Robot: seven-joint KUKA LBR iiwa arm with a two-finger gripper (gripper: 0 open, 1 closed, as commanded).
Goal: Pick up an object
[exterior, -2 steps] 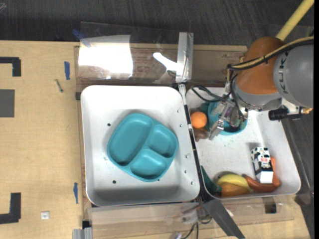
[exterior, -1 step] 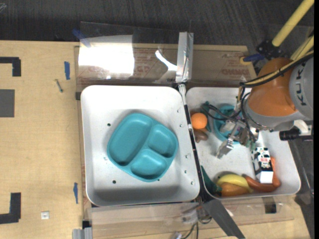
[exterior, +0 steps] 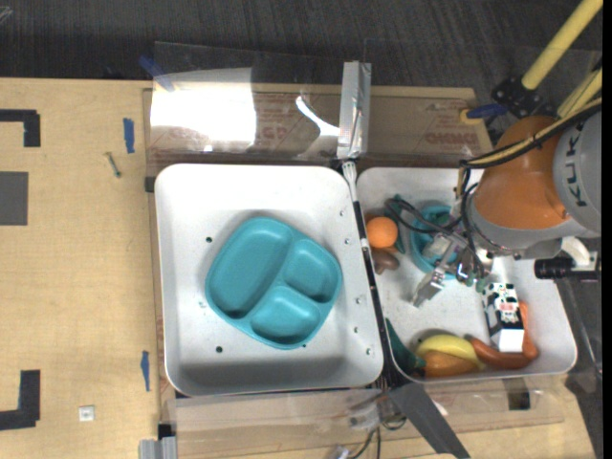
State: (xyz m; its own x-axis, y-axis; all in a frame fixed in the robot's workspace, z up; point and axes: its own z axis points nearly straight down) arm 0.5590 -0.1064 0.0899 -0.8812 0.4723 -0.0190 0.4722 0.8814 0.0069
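One teal plate [exterior: 274, 280], two bins [exterior: 182, 194].

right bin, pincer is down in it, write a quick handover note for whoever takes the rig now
Pincer: low in the right bin, among the objects; nothing visibly between its fingers.
Objects in the right bin: orange ball, teal item, banana, small carton.
Left bin: teal divided plate.
Done: arm reached in.
Left: grasp an object and lift it.
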